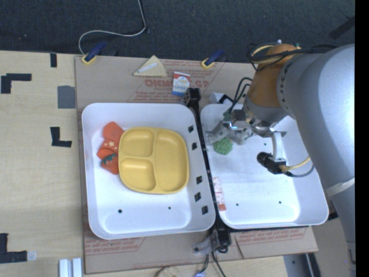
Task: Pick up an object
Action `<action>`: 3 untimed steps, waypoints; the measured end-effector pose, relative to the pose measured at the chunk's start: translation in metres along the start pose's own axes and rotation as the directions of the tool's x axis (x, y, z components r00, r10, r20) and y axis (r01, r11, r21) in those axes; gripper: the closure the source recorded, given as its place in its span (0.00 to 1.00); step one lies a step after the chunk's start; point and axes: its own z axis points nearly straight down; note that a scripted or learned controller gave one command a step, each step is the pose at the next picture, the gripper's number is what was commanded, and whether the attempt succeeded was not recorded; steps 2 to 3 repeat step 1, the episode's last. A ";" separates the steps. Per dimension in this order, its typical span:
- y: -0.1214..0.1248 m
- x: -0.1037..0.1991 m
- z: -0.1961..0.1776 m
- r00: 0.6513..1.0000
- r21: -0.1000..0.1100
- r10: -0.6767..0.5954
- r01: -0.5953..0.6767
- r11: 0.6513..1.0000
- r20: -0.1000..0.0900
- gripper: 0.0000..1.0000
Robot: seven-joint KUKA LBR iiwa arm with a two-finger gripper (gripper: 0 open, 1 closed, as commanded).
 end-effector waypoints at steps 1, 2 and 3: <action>0.033 -0.008 0.000 1.000 -0.002 -0.001 0.001 1.000 0.001 0.00; 0.033 -0.008 0.000 1.000 -0.002 -0.001 0.001 1.000 0.001 0.00; 0.033 -0.008 0.000 1.000 -0.002 -0.001 0.001 1.000 0.001 0.00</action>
